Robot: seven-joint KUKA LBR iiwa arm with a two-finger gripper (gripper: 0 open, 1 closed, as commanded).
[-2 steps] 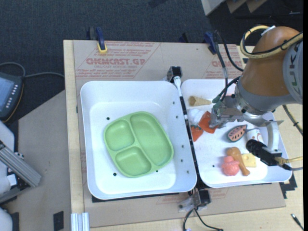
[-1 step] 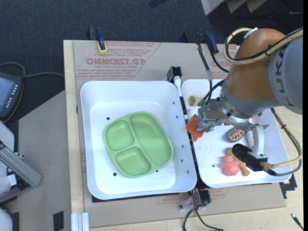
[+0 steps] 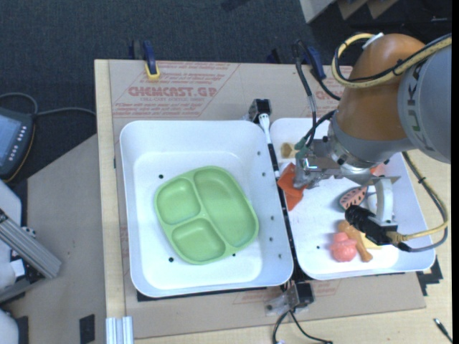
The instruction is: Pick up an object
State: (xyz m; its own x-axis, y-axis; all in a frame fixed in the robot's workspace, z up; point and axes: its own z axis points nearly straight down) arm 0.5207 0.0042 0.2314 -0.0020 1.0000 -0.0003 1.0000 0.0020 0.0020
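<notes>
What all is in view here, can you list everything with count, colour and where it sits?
bins: two, white, side by side on the bench
divided plate: one, light green, three compartments, in the left bin
flat piece: one, orange-red, at the right bin's left edge, below the gripper
blob: one, pink, near the right bin's front
stick-like piece: one, tan, touching the pink blob's right side
slice-like piece: one, pink with dark spots, middle of the right bin
small piece: one, tan, right bin's far left corner
board: one, brown with red lettering, under the bins
clamp: one, blue and yellow, on the board's far edge
arm: one, grey with orange band, over the right bin
gripper: one, metal, low over the flat piece
</notes>
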